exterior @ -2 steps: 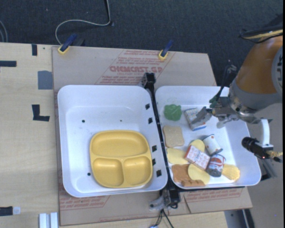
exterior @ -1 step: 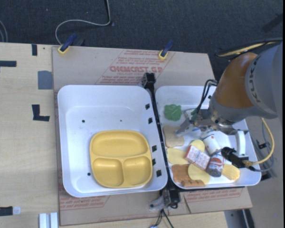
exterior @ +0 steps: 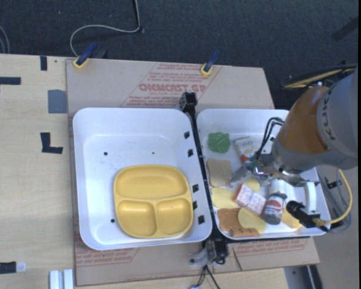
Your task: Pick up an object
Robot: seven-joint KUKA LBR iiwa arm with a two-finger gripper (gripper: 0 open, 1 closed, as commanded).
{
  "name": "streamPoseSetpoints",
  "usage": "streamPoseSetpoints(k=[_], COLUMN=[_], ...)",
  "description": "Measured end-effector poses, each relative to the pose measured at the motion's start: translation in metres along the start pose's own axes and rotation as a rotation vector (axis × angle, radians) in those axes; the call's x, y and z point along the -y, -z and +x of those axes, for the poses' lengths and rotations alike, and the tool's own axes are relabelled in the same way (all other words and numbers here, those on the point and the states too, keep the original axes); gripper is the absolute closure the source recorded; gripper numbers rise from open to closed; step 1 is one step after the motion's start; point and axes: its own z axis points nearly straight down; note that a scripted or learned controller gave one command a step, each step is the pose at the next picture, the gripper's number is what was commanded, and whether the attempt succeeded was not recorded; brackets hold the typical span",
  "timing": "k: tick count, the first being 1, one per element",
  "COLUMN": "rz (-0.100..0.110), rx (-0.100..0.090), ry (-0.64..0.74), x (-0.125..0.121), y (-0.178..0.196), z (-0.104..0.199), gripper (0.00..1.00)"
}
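End effector (exterior: pixel 248 171) low in right bin (exterior: pixel 301 236), beside red-white packet (exterior: pixel 251 198). Grip state unclear, cannot tell. Yellow tray (exterior: pixel 153 201) in left bin (exterior: pixel 90 137).

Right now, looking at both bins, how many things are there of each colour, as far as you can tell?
Yellow: 3, the divided tray in the left bin, two flat pieces in the right
Green: 1, round object
Tan or brown: 2, flat pieces
Red and white: 2, packet, small can
Total: 8; more may be hidden under the arm.
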Motion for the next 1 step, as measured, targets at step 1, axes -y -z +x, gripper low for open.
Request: streamPoseSetpoints(k=[1], rz=[-0.011], rx=[0.003], ry=[0.005], x=[-0.0601], y=[-0.0093], z=[0.0264], gripper=[0.00])
